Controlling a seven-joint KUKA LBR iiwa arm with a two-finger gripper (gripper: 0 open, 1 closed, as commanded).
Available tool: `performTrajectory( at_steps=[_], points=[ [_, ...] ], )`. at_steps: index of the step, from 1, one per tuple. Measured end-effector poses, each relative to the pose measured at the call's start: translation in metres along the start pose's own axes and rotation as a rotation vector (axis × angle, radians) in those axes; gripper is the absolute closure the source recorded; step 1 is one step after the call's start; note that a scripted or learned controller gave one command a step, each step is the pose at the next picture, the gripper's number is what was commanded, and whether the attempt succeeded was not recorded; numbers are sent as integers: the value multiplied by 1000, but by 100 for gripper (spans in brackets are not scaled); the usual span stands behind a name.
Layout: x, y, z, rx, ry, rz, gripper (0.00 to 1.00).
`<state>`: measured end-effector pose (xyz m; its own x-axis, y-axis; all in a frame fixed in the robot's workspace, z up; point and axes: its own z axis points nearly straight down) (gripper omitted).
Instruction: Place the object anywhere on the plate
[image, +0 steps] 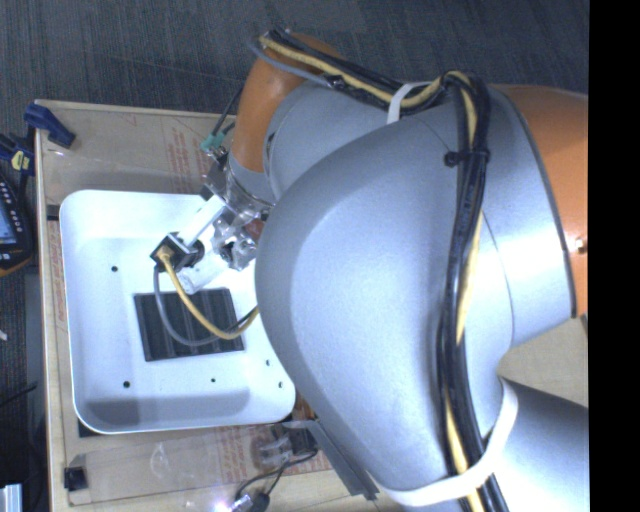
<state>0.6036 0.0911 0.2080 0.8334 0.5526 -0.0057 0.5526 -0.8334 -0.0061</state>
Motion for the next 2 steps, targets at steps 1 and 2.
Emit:
performTrajectory(
  at_steps=[1, 2],
  points=[
    [44, 15, 5, -1, 6, 118, 100],
    [40, -1, -120, -3, 7, -32, 100]
  ],
)
